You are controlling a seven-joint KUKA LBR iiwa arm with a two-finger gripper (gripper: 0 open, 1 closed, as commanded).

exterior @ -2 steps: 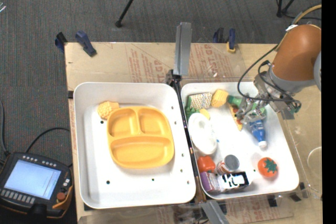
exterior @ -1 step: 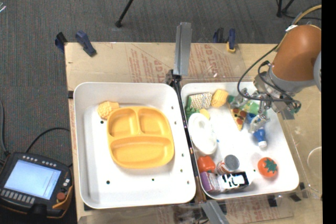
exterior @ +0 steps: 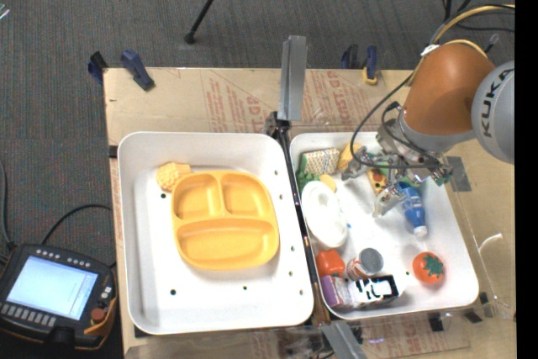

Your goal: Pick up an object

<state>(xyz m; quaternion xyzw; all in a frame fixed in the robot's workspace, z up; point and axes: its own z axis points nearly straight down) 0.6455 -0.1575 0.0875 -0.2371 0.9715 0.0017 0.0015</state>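
The gripper hangs low over the upper middle of the right bin, beneath the arm's orange wrist band — whether it is open or closed cannot be told, since its metal parts blur into the clutter under it. Nothing can be seen held in it.

Taking the gripper as the landmark: a blue bottle lies just to its right, tilted, its white cap end pointing down the bin. Small yellow and orange pieces sit directly under and just above it, too jumbled to name. To its left lies a white round dish, with a green item and a patterned block beyond that at the bin's upper left corner.

Below the gripper, well apart — a small grey-topped can, an orange-red object and a dark box with a white label near the bottom edge. Lower right of the gripper rests a tomato-like orange toy.

Far to the gripper's left, the left bin holds a yellow divided plate, with a small yellow textured piece touching the plate's upper left corner.
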